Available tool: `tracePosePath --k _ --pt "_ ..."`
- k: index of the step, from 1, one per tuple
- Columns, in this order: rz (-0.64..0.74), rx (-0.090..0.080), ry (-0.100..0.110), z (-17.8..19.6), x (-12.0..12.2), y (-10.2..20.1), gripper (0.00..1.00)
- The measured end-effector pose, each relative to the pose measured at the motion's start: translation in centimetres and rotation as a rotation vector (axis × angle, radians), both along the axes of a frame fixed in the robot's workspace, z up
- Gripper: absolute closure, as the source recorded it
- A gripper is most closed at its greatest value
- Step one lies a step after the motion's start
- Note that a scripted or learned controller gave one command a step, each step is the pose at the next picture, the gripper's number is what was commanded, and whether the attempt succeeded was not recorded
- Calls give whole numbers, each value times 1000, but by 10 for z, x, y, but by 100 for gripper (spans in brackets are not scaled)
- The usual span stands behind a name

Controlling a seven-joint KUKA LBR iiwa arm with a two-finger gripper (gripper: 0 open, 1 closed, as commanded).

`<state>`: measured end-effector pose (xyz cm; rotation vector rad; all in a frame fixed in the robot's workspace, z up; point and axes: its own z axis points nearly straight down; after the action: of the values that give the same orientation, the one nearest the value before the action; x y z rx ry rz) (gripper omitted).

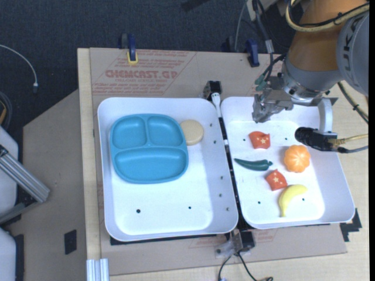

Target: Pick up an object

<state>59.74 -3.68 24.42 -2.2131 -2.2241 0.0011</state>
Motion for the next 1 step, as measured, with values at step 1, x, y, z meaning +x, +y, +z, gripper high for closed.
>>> tracePosePath --k 1 --pt "2 1 -2 6 -7 56 100"
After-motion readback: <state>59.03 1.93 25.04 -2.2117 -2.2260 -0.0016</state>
